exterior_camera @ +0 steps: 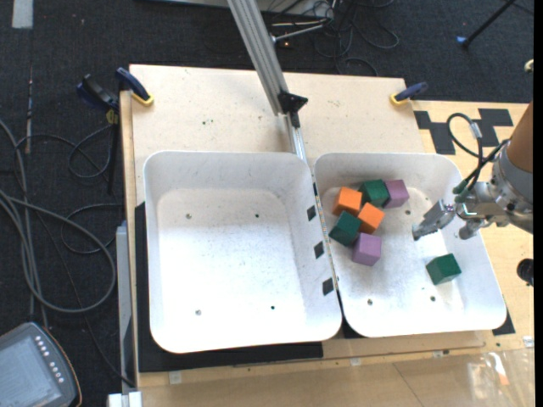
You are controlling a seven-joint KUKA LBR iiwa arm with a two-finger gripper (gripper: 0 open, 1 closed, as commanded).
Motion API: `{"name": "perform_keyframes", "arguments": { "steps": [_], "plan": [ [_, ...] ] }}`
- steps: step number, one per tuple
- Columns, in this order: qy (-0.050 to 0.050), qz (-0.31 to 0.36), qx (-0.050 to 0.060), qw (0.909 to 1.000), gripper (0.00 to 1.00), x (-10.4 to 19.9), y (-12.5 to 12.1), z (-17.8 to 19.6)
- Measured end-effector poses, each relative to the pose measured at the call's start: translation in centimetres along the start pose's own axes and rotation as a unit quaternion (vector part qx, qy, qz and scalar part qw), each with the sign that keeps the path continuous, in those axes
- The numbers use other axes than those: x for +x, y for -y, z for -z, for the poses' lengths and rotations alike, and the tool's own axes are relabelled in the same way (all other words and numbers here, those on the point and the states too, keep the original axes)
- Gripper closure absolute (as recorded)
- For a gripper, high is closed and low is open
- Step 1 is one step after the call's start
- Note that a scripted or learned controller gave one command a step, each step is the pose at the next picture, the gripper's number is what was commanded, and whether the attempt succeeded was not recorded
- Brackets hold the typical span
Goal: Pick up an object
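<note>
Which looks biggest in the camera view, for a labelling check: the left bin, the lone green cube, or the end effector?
1. Left bin, by far the largest.
2. End effector.
3. Lone green cube.
The last two look close, and the end effector sits nearer the camera, so their order is unsure.

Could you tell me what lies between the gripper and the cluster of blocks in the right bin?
In the camera view, only bare white bin floor separates the gripper from the cluster of blocks. The lone green block sits off that line, nearer the camera.
</note>
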State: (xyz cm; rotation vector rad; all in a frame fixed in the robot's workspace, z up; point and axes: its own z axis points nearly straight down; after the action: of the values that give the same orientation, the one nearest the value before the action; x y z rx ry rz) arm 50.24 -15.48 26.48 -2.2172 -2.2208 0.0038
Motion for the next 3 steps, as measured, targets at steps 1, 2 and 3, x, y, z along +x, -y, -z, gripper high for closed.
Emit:
{"name": "perform_keyframes", "arguments": {
  "steps": [1, 2, 3],
  "plan": [
    [0.001, -0.001, -0.002, 1.0, 0.0, 0.0, -0.1, 0.2],
    [0.0, -0.001, 0.001, 1.0, 0.0, 0.8, -0.4, -5.8],
    [0.0, -0.001, 0.0, 1.0, 0.0, 0.5, -0.4, -10.2]
  ]
}}
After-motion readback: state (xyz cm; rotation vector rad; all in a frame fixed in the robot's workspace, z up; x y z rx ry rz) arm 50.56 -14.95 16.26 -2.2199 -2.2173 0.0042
